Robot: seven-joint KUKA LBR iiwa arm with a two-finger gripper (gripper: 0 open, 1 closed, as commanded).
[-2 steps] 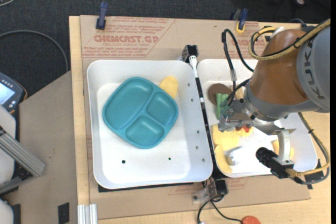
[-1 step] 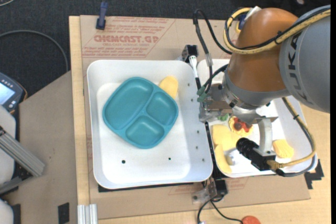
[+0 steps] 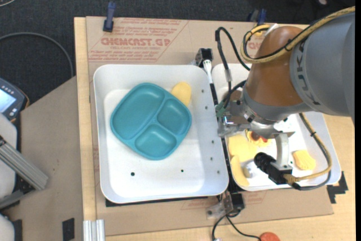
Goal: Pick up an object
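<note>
the gripper [image 3: 259,131] is down inside the right shallow white bin [image 3: 265,183], tucked under the arm's orange wrist [image 3: 276,76]. whether it is open or closed, or has hold of anything, cannot be told from this view. just below and left of it lies a pale yellow flat piece [image 3: 240,148], very close to the tool; contact cannot be made out. a small red bit [image 3: 256,136] peeks out at the wrist's lower edge, too covered to identify. further right in the same bin sits a yellow ribbed lump [image 3: 304,161], apart from the gripper.

nothing looks lifted clear of the bin floor, so the pick seems unfinished. the arm appears to be at the reach-and-grasp stage, with securing a piece and raising it left to do.

in the left shallow white bin [image 3: 113,166] a teal plastic divided plate [image 3: 151,120] lies flat. a yellow rounded piece [image 3: 181,92] sits at its upper right rim. both are well apart from the arm. the bins rest on the cardboard-covered counter [image 3: 141,36].
</note>
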